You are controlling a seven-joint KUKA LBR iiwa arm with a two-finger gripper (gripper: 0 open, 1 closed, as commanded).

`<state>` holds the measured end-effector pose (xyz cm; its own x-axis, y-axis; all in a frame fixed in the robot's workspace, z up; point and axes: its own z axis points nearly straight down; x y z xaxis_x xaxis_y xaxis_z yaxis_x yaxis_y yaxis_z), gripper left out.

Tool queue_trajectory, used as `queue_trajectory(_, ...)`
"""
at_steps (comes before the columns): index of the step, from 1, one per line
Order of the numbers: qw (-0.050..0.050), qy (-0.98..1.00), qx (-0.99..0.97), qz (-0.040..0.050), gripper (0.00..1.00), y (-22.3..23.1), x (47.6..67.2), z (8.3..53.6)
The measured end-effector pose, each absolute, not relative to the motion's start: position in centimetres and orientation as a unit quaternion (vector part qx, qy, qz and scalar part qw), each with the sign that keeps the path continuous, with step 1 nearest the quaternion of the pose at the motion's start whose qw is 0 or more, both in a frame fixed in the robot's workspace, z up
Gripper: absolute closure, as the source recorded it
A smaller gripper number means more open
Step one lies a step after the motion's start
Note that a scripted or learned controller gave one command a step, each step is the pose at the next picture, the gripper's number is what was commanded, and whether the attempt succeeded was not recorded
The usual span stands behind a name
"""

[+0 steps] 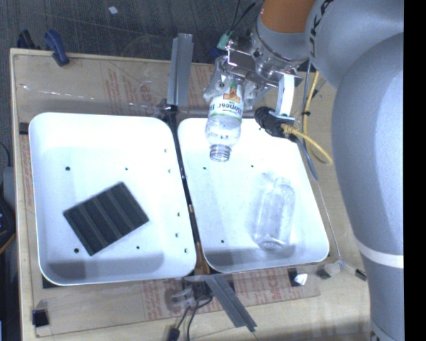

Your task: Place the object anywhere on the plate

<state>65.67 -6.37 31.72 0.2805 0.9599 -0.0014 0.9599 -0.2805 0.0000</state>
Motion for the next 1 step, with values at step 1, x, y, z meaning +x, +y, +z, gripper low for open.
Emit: queue_trajectory(1, 0.000, 0.552, 0.834, -0.0013, 1.00, -6.78, 65.66, 32.74)
